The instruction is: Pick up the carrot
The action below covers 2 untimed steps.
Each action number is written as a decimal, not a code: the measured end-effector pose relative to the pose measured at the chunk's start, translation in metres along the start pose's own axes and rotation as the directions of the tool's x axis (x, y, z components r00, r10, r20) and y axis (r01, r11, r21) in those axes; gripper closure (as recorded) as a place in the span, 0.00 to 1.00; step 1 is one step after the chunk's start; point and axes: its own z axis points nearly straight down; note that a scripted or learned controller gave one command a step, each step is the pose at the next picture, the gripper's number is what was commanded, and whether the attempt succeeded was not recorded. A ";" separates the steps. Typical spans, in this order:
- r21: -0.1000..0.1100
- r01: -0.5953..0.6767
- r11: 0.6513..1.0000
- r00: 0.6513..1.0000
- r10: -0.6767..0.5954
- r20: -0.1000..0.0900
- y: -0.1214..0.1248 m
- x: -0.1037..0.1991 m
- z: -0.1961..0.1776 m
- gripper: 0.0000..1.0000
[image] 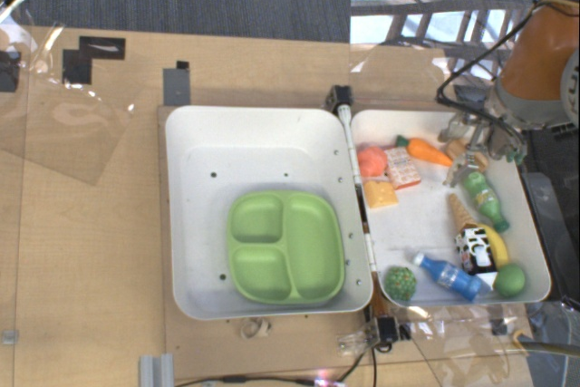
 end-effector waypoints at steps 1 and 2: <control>-0.003 -0.330 0.944 0.944 0.330 0.004 0.038 0.000 -0.054 0.00; 0.005 -0.404 0.915 0.915 0.404 -0.013 0.022 0.010 0.015 0.00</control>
